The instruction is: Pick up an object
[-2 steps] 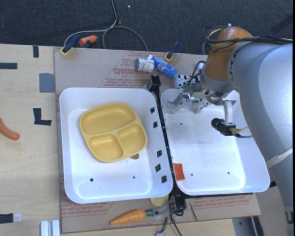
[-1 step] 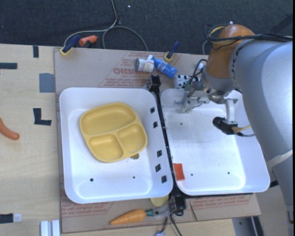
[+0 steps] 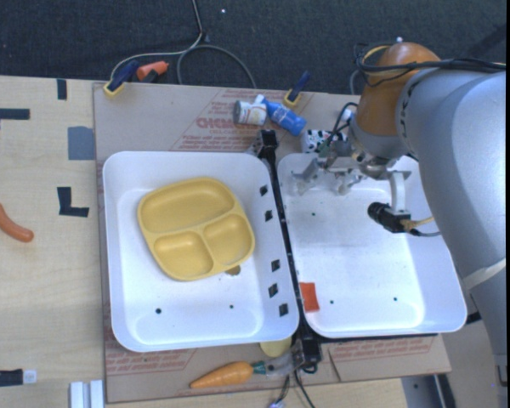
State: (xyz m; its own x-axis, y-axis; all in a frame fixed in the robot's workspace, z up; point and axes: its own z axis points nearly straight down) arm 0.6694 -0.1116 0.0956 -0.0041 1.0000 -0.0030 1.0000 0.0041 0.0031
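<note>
On the surface (image 3: 42, 168), two white bins are placed side by side on a brown cardboard sheet (image 3: 195, 130). The left bin (image 3: 132, 313) holds a yellow plate (image 3: 195, 226) with three sections, which lies a little turned, and a small dark thing is seen just under its lower edge. In the right bin (image 3: 382, 296), a small orange block (image 3: 308, 297) lies near the lower left corner, close to the wall between the bins.

The arm (image 3: 446, 117) is reached in from the right, with its orange band at the top, and the claw (image 3: 327, 177) is found over the upper left part of the right bin. Whether the claw is apart or together cannot be told, because its shape is not clear against the white bin. Nothing is seen held in it. The orange block is well apart from the claw.

Behind the bins, on the cardboard, a white and blue bottle (image 3: 270, 113) is laid on its side. A clamp with an orange handle (image 3: 136, 72) is fixed at the upper left corner of the cardboard, and a blue one (image 3: 297, 89) is fixed beside the bottle. In front of the bins, a toy carrot (image 3: 225, 374) is laid, and a red sausage (image 3: 11, 222) is seen far left on the surface.
</note>
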